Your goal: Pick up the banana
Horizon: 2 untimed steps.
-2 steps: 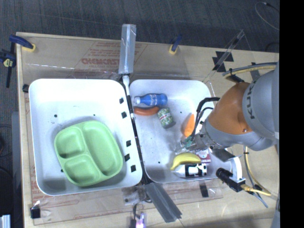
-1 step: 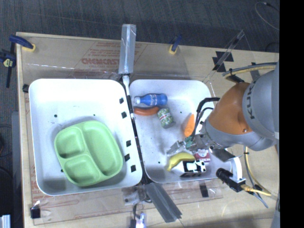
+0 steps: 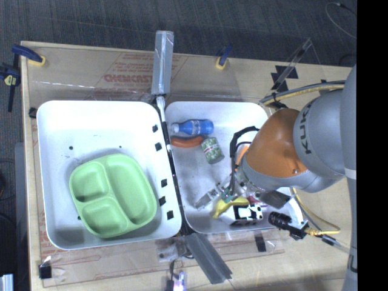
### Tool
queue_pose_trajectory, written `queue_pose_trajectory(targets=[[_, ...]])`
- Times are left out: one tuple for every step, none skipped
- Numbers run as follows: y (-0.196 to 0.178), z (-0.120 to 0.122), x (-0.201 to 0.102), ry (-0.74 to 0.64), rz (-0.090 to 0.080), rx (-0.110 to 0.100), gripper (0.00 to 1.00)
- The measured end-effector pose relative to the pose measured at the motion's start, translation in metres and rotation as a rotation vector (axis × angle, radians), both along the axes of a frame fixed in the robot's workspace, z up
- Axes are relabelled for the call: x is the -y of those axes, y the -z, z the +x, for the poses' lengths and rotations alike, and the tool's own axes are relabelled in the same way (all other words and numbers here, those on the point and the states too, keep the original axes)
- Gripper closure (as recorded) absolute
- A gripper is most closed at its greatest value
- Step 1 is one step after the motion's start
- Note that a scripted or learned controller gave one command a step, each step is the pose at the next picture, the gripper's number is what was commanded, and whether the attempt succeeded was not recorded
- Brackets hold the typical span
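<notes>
The arm (image 3: 315, 144) is the thing closest to the camera: its grey body and orange band come in from the right and cover much of the right bin (image 3: 200, 111). Under its wrist the claw (image 3: 233, 193) reaches down to the near part of this bin. The arm's own body hides most of the claw, so I cannot tell its state, and I see nothing clearly held in it.

The banana (image 3: 225, 206) lies on the floor of the right bin, near the front wall, just below the claw and very close to it. Whether they touch I cannot tell. Just beside the banana, to the right, is a black and white object (image 3: 248, 212), which is partly under the arm.

Farther back in the same bin a small green can (image 3: 212, 150) lies tilted. Behind it is an orange object (image 3: 185, 142), long and thin, and just behind that a blue bottle (image 3: 194, 127) lies on its side, near the wall between the bins.

The left bin (image 3: 79, 120) holds a green tray (image 3: 112, 194) with three compartments, which sits in the near half.

Both bins stand side by side on the bench (image 3: 91, 71). At the far edge of the bench there are blue clamps (image 3: 27, 54).
</notes>
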<state>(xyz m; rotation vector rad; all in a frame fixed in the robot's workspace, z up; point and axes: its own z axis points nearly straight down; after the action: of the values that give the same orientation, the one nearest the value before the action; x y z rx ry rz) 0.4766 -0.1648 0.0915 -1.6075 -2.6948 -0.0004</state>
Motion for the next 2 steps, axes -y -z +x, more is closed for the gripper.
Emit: queue_pose_trajectory(targets=[[-0.0099,0.0007,0.0,-0.005,0.0,0.0,1.0],[-0.0099,0.0008,0.0,-0.005,0.0,0.0,0.0]])
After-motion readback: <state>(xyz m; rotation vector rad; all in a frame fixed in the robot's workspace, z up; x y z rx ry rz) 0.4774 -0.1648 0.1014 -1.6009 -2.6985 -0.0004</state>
